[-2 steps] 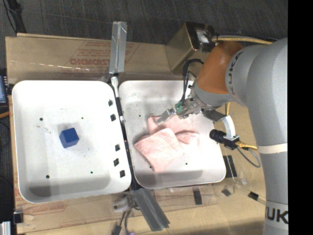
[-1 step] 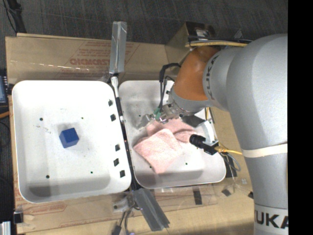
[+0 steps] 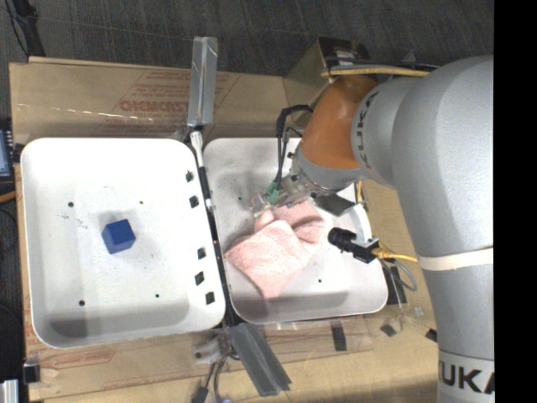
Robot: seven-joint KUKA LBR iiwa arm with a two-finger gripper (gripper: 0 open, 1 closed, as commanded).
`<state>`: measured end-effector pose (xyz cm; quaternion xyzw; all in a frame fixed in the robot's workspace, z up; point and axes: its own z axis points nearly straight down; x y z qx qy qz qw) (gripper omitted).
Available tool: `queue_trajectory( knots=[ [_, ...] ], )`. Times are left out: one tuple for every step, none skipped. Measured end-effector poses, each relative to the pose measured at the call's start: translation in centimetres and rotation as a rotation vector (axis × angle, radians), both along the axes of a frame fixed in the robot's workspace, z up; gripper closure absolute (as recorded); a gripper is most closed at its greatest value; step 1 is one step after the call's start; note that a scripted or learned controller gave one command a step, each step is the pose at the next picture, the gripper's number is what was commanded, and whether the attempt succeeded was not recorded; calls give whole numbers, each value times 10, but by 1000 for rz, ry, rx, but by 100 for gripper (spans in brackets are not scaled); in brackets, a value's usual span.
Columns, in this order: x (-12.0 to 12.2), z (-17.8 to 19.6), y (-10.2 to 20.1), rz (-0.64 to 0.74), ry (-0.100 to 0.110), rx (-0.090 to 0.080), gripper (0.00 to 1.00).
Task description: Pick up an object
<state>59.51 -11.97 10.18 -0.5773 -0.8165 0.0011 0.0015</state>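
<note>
The gripper sits low in the right-hand bin, centre-right of the frame, just above the upper edge of a crumpled pink cloth. Whether the fingers are apart or together I cannot tell; the wrist and its orange band hide most of them, and nothing can be seen clamped between them. The cloth lies in the middle of that bin, one corner reaching up toward the gripper. A blue cube rests alone in the left-hand bin, well apart from the arm.

Judging from this, the cloth is the target and the step in hand is the descent and close. To do it well, the tips should come down onto a raised fold, not the flat edge, press far enough to gather fabric, then close fully before any lift. The lift should go straight up and slowly, since soft cloth slips easily from a shallow pinch.
</note>
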Motion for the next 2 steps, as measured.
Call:
queue_trajectory(
  knots=[
    [-8, -9, -26, 154, -1, 2, 100],
    [49, 91, 49, -45, -3, 0, 100]
  ],
)
